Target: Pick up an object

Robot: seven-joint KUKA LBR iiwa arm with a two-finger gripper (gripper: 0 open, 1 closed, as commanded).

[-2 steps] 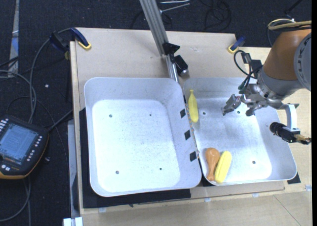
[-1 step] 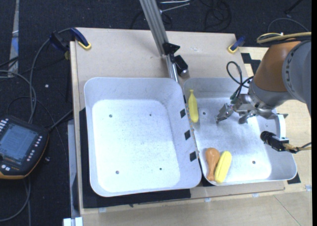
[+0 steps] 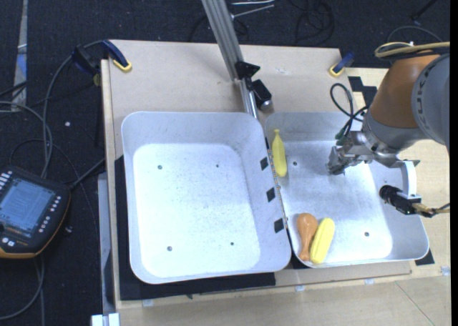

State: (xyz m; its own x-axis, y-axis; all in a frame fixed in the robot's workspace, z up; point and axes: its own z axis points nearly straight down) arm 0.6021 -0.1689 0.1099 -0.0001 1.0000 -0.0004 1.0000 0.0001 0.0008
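Over the right bin [image 3: 401,249] the claw [image 3: 338,163] hangs low, well apart from the banana [image 3: 279,156], corn cob [image 3: 322,239] and drumstick [image 3: 306,231], nothing gripped

Open floor between banana [image 3: 279,155] and toys [image 3: 315,237]

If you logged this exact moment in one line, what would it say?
gripper: over right bin, nothing seen held | banana: at bin's left wall | orange piece and yellow piece: bin's near-left corner, side by side

arm [image 3: 422,103]: grey | orange band | black cable, seemingly | dark fingers [image 3: 336,165]
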